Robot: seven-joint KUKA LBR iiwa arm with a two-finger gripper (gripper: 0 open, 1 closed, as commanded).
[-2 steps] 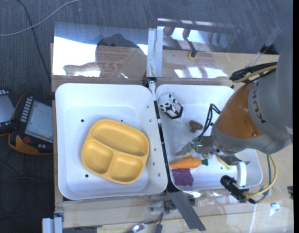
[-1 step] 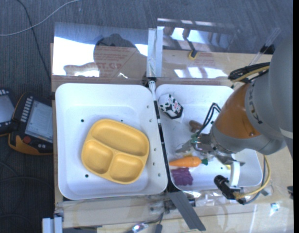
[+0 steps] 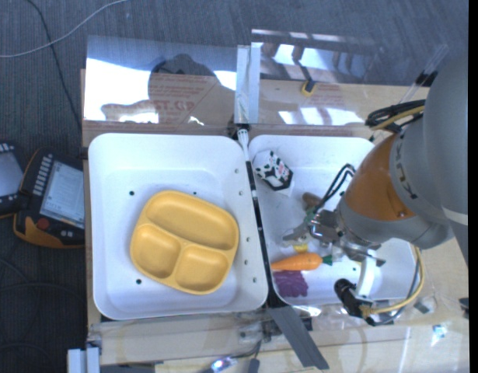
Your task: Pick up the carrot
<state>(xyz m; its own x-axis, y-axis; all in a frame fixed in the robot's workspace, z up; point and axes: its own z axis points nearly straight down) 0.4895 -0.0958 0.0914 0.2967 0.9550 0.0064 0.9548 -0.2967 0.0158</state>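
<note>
The orange carrot with a green top lies flat near the front-left corner of the right bin, its green end pointing right. My gripper hangs low over that bin, just above and slightly right of the carrot's green end. The grey wrist with its orange band covers the bin's right half. I see nothing held in the gripper.
A purple grape bunch lies just in front of the carrot, and a small yellow piece just behind it. A black-and-white toy cow sits at the back left. The left bin holds a yellow divided plate.
</note>
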